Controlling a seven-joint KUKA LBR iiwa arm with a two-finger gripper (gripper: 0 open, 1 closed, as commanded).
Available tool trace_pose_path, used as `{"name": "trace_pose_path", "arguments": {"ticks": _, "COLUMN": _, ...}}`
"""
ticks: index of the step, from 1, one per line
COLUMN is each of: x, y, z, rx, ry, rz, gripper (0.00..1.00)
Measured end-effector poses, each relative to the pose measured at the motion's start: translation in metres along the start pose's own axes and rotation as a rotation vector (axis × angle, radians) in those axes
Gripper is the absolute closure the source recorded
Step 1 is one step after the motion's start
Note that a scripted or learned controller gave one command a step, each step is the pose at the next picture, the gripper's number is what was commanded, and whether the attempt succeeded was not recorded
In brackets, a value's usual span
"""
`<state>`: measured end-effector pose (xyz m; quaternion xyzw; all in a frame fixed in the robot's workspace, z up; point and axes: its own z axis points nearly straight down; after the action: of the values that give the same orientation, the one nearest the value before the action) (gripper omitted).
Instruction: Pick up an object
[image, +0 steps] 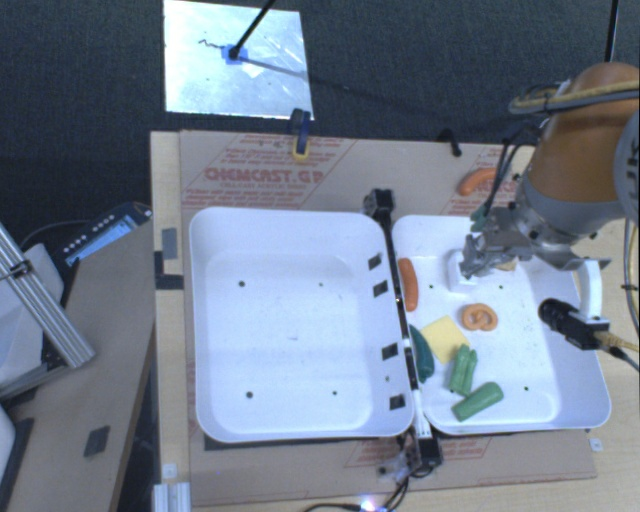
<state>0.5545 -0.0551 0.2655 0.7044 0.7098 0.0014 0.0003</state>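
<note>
Right bin (575, 400) holding pretzel (479, 318), yellow block (443, 336), green pieces (477, 400), hand (478, 258) grip unclear

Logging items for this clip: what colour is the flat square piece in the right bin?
Yellow; the square piece shows clearly in the camera view.

Even, bright overhead illumination; glare on the reflective sheet (238, 58) at 11 o'clock; white bins (290, 320) nearly overexposed; soft shadows; slight blur throughout.
</note>
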Motion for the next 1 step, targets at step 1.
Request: {"name": "trace_pose_path", "arguments": {"ticks": 1, "x": 0.0602, "y": 0.0502, "z": -0.0587, "rx": -0.004, "ry": -0.001, "rz": 0.000, "gripper": 1.00}}
